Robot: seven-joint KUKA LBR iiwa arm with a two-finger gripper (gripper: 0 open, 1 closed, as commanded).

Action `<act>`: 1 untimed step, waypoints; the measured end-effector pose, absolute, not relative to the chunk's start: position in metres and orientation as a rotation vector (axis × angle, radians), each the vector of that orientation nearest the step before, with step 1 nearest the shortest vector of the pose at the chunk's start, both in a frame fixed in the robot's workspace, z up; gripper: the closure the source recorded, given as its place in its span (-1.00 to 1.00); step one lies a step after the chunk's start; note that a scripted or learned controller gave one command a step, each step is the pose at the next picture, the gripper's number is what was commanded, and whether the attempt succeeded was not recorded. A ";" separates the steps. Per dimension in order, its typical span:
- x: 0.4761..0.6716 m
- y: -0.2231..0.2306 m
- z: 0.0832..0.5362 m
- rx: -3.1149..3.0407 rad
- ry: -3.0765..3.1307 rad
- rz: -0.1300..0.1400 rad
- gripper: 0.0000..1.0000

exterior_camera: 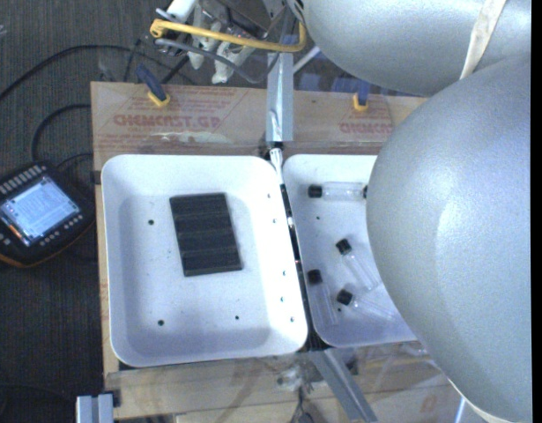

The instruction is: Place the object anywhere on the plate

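A black ribbed rectangular plate [205,233] lies flat in the middle of the left bin [129,324]. Several clear vials with black caps lie in the right bin [299,176]: one along the back wall [337,190], one in the middle [352,258], one near the front [359,305], and a lone black cap [314,277] near the dividing wall. The arm's large grey links [456,236] cover the right part of that bin. My gripper [225,23] hangs beyond the bench's back edge at the top of the view, with yellow hose around it, far from the vials and plate.
A wooden board [191,122] lies under both bins, held by clamps at the back. A teach pendant [34,214] with cables sits on the floor to the left. A metal post [279,104] rises behind the gap between the bins.
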State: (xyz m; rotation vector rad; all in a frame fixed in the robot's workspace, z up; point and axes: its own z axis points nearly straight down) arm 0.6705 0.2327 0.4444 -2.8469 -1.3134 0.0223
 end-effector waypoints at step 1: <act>0.671 0.233 0.451 -2.845 -1.314 0.030 1.00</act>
